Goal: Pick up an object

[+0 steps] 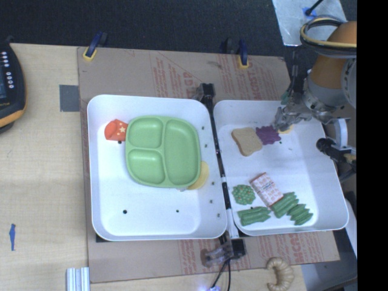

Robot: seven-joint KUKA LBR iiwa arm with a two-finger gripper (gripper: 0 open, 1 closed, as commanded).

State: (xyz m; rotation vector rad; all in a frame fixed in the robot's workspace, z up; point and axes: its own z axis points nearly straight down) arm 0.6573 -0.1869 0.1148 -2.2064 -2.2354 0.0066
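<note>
The purple piece [267,134] lies in the right bin [330,180], touching the toast [246,141], well beyond the green beans [253,215] and red packet [267,189] nearer us. Gripper [285,121] sits just beside it, grip unclear. Nothing lifted; the pick looks yet to come.

Orange item [116,130] half under green tray [163,151].
</note>
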